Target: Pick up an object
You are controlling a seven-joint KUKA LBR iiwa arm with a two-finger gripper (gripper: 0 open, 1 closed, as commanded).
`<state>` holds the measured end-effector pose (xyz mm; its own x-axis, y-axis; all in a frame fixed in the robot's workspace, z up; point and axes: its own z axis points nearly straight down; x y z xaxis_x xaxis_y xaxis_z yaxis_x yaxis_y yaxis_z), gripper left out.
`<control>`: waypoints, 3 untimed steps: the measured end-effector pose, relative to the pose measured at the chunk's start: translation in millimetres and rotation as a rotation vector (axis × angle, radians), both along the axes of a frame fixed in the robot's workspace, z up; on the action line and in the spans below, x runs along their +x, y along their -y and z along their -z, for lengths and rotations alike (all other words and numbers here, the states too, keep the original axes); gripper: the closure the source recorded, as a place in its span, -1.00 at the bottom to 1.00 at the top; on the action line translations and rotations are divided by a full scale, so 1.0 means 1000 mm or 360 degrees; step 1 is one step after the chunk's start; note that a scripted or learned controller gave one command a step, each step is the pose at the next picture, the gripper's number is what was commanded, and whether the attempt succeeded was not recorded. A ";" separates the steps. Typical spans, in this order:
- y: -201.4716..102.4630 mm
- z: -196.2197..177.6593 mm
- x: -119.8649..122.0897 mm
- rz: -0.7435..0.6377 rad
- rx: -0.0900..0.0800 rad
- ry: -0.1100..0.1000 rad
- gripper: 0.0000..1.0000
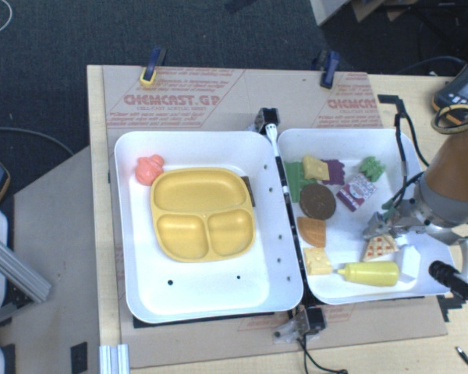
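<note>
My gripper (384, 228) hangs low over the right bin (339, 135), at its right side. It is just above a small waffle piece (380, 248). A yellow mustard bottle (370, 273) lies on its side in front of the waffle, beside a white block (410, 262). Further left in the same bin are a brown round cookie (317, 201), an orange bread slice (313, 231) and a pale cheese wedge (317, 261). A silver-pink wrapper (358, 190) and a green broccoli (370, 167) lie behind the gripper. Nothing shows held in the gripper.
The left bin (132, 232) holds a yellow divided plate (202, 213) and a pink toy (149, 169) at its back left corner. At the back of the right bin lie a green strip (295, 180), a yellow block (315, 167) and a purple piece (335, 171). Cables run along the right bin's far right side.
</note>
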<state>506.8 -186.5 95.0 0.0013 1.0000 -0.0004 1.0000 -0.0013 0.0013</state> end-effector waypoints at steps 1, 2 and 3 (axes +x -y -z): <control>0.001 -0.044 0.007 -0.0003 -0.0004 0.0007 1.00; -0.005 -0.092 0.015 -0.0005 -0.0004 0.0008 1.00; -0.005 -0.132 0.016 -0.0005 -0.0004 0.0008 1.00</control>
<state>523.1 -181.5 227.0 -0.0015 1.0000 -0.0029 1.0000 0.0015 0.0061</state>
